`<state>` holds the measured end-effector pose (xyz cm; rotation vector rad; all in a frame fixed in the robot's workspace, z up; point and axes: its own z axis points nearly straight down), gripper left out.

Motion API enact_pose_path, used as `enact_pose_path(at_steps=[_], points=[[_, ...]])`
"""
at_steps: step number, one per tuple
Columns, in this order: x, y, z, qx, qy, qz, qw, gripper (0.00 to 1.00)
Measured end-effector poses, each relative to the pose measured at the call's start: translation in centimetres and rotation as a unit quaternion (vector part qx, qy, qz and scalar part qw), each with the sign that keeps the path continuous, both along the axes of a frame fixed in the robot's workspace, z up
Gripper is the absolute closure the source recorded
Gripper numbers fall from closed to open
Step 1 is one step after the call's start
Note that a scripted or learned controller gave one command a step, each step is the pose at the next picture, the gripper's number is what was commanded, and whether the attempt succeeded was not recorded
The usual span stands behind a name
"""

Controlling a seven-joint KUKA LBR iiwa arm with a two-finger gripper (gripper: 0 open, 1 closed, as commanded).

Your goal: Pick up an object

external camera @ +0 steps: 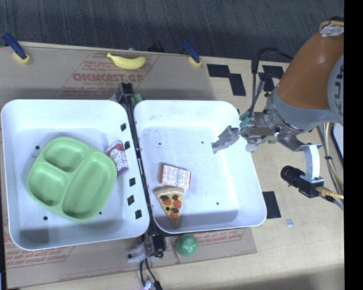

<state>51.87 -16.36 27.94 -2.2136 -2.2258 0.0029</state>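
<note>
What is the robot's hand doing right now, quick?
End effector: over the right bin, nothing visibly between its fingers; open or shut cannot be told.

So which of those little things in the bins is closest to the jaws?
The orange-and-white carton in the right bin. The pizza slice lies just beyond it, and the small red packet sits in the left bin.

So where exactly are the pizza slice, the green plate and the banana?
pizza slice (170, 202), camera view, on its topped middle.
green plate (71, 177), camera view, on the ridge between its compartments.
banana (126, 60), camera view, on the middle of its curve.
</note>
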Motion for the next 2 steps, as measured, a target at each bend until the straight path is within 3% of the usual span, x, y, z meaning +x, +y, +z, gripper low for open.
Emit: enact_pose_path(at_steps=[2], points=[[0.0, 0.0, 0.0, 0.0, 0.0, 0.0, 1.0, 0.0]])
